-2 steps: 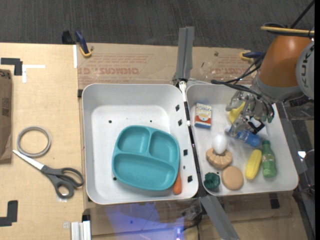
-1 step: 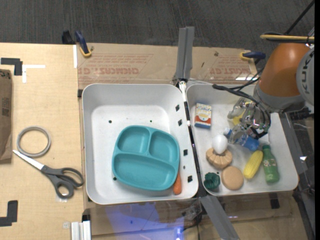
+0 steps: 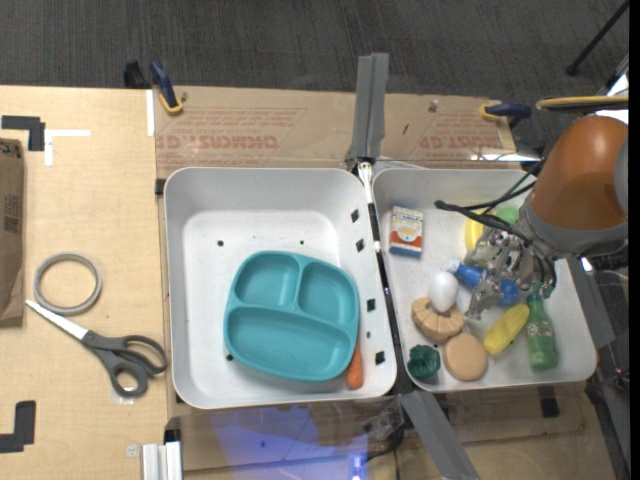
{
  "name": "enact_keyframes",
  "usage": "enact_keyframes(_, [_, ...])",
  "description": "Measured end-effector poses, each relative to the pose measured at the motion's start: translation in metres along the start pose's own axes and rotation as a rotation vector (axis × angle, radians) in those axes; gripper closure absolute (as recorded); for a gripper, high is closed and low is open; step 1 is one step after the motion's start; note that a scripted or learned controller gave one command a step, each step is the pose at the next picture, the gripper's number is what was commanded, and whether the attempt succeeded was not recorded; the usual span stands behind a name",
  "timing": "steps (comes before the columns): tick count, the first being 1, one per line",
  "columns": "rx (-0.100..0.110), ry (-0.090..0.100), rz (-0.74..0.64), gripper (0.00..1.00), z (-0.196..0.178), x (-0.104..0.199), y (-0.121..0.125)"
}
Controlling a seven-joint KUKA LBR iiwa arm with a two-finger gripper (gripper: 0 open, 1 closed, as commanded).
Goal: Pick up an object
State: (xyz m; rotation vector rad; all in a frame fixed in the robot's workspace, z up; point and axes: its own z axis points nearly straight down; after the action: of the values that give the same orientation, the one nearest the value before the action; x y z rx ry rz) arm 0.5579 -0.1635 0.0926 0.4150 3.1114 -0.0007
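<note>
Objects: a cluster in the right bin (image 3: 400,193), all close to the gripper (image 3: 497,286).
Gripper: low over the middle of the right bin, at the end of the grey arm with its orange band (image 3: 585,173); whether it is wide or narrow, or holds anything, I cannot tell.
White egg (image 3: 442,290): just left of the gripper, resting against the tan wooden piece (image 3: 437,320).
Blue piece (image 3: 468,274): right at the gripper, touching or nearly so.
Yellow item (image 3: 505,328): just below the gripper, tilted.
Green bottle (image 3: 540,334): to the gripper's lower right, near the bin's right wall.
Tan round (image 3: 465,357) and dark green ball (image 3: 424,362): along the bin's near edge.
Small card box (image 3: 405,231): up-left, apart from the gripper.
Left bin (image 3: 200,208): teal divided plate (image 3: 293,315) with an orange carrot (image 3: 355,370) at its lower right edge.
Bench: scissors (image 3: 105,346) and tape roll (image 3: 67,281) at far left.
</note>
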Motion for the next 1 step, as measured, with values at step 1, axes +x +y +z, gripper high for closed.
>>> enact_keyframes(1, [-0.001,0.001,0.015,0.0,0.0003,0.0185,0.0359])
